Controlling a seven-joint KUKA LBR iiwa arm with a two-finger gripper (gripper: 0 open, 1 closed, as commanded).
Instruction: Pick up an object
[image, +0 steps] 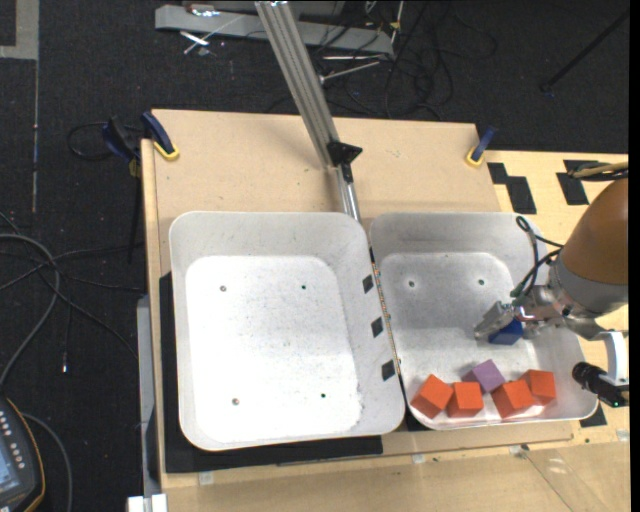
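Observation:
My gripper (503, 323) reaches in from the right and hangs low over the right bin (440, 250), near its right side. A small blue block (508, 334) sits right at the gripper's tip, partly covered by it, and I cannot tell whether it is held. Along the bin's front wall lies a row of orange blocks (432, 395) (467, 398) (512, 397) (541, 385). A purple block (488, 375) rests just behind that row, a little below the gripper.
The left bin (200, 240) stands beside the right one, their rims touching in the middle. A slanted metal pole (305, 90) rises from the back of the bench. The arm's orange band (605, 240) is at the far right.

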